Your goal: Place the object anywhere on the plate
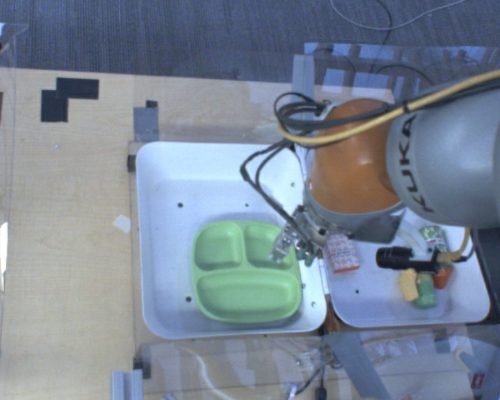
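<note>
Tabletop: pale wooden tabletop [58, 248], carrying two bins side by side.
Left bin: shallow white plastic bin [162, 223], with the plate lying in its lower half.
Plate: green three-compartment plastic plate [233, 300], flat, all compartments bare.
End effector: small metal end effector [287, 247], low over the plate's right edge by the upper right compartment. Apart or together cannot be told at this slant, and no object can be made out in it.
Object: small flat white packet with red print [342, 255], in the right bin against its left wall, just beside the end effector and off the plate. Judged the likeliest thing to move because it is nearest, but not certain.
Handling: probably light, thin and soft, with a slick wrapper that crumples rather than breaks. Lying flat, so little height to catch. Best pinched across the narrow width at the middle, gently, away from the bin wall.
Right bin: second shallow white plastic bin [375, 302], holding the loose items.
Other items: yellow chunk [409, 285] touching a green chunk [425, 298]. Small green-and-white wrapper [433, 237] above them, and an orange-red piece [442, 277] just beside. Likely small and light, but rounder to grip.
Arm: grey arm with orange band [450, 165], hanging over the seam between the bins.
</note>
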`<state>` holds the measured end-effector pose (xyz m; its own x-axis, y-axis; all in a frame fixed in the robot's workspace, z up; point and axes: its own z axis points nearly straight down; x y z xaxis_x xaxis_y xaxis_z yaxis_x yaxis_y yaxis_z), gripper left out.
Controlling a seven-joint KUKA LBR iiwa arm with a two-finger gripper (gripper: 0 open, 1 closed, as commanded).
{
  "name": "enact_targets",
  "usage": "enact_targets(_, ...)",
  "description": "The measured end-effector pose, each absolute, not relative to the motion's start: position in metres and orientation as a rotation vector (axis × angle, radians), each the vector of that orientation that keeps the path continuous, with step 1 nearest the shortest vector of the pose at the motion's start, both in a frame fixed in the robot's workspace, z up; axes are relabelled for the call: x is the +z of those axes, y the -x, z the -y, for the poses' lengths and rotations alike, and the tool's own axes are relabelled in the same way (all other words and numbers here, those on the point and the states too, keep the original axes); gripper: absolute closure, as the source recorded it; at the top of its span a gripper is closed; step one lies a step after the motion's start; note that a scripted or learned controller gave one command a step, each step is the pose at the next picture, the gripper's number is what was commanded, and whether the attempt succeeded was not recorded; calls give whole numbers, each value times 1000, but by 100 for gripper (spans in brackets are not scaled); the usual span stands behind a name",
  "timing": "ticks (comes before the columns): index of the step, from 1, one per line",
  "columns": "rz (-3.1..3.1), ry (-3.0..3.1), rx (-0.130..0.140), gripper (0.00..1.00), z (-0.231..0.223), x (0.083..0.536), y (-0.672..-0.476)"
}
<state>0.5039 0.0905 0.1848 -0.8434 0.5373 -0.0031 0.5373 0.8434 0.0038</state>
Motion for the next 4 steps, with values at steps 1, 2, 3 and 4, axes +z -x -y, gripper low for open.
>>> enact_targets(1,-3007,-879,10,100,-91,196,-506)
enact_targets(2,-3088,-535,2,100,-2,187,-504)
enact_targets(3,-3113,-359,5,100,-56,186,-559)
enact_targets(4,-3132,-86,4,100,-65,212,-523)
